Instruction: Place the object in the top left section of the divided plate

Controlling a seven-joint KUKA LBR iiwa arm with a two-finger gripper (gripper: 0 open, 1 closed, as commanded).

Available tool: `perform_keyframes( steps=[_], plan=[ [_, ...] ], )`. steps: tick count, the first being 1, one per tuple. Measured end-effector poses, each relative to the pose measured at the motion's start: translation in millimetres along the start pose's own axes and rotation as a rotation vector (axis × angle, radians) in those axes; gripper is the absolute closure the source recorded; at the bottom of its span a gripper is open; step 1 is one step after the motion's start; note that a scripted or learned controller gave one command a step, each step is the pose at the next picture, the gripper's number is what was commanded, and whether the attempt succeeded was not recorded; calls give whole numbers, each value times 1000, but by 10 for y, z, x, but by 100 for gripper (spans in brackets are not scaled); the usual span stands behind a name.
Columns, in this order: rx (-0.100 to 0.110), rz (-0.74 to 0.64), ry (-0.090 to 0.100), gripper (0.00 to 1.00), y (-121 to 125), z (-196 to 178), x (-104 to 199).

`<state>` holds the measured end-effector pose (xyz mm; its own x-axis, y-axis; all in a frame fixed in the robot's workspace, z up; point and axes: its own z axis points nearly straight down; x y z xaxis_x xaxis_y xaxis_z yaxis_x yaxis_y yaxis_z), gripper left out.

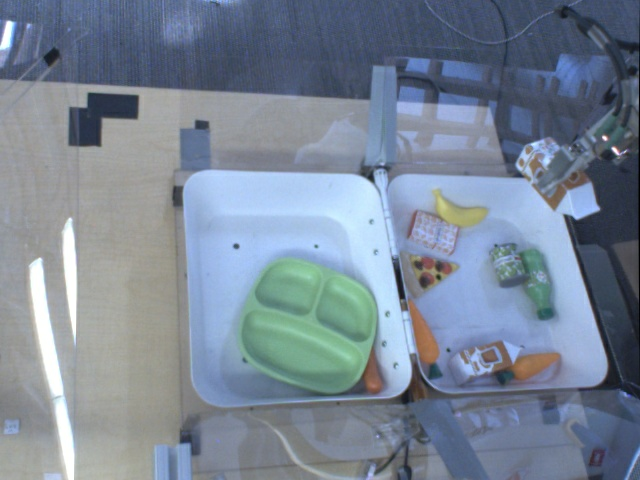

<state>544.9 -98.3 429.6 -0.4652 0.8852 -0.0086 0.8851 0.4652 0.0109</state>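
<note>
The green divided plate (309, 323) lies in the left bin (215, 228), with its two small sections on the far side and its large section towards the front. My gripper (572, 158) is at the far right, above the back right corner of the right bin (590, 343). It is shut on a small white and orange carton (543, 165), which hangs tilted in the air there. Most of the arm is outside the view.
The right bin holds a banana (458, 209), a cracker box (432, 234), a pizza slice (432, 271), a can (505, 264), a green bottle (538, 282), a carrot (424, 335), and a milk carton (481, 361) beside another carrot (535, 367). An orange piece (372, 376) lies by the plate's right edge.
</note>
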Motion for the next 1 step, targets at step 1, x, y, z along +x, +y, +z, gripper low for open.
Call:
perform_keyframes(
  steps=[1],
  plan=[
    [1,-82,0,100,-113,-75,-478]
  ],
)
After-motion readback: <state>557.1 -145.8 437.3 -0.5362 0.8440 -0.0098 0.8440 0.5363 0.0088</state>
